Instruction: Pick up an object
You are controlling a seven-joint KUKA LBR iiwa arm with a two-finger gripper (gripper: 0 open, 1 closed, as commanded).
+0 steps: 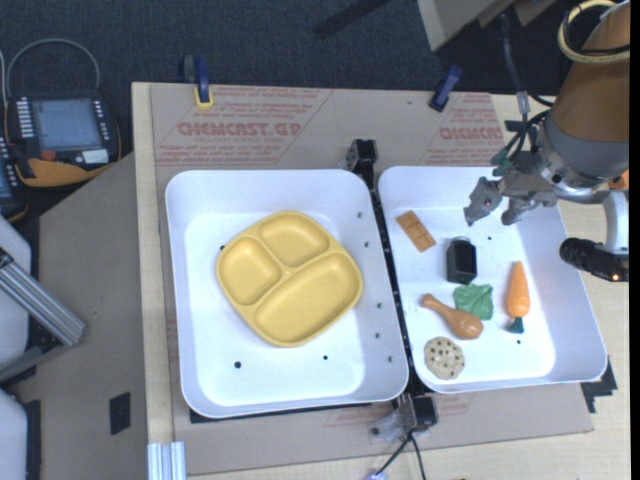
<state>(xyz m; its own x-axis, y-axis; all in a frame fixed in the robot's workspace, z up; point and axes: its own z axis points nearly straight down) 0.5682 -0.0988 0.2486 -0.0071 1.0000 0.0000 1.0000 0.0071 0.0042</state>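
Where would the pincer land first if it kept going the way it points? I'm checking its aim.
Probably on bare floor of the right bin, with the pincer hanging up and right of the black block; depth is hard to judge.

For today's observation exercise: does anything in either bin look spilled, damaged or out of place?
Nothing stands out. The yellow divided plate lies flat in the left bin. The toy foods, among them a carrot, cookie and drumstick, lie apart in the right bin.
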